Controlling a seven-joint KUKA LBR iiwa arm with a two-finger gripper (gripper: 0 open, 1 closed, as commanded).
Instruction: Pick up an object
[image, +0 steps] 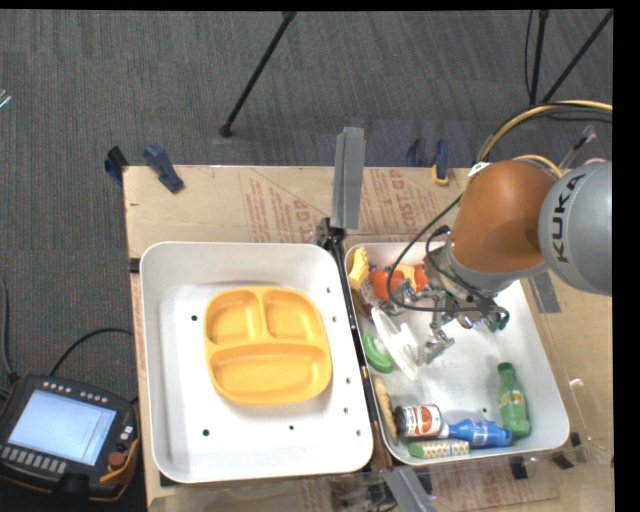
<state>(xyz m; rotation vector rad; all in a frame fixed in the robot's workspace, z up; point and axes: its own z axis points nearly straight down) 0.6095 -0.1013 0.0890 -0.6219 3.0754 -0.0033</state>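
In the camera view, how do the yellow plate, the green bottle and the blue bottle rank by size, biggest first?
1. Yellow plate, by far the largest.
2. and 3. Green bottle and blue bottle: they look about alike, and the blue one lies partly against other things, so I would not rank them.

Yellow three-compartment plastic plate (268, 344) lies in the plain white left bin (160, 300); in the white right bin (545, 370), a green plastic bottle (513, 399) at four o'clock, a blue bottle (478, 432) with red-and-white can (420, 421) at six

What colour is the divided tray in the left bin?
Yellow-orange, plain; the divided tray shows clearly in the camera view.
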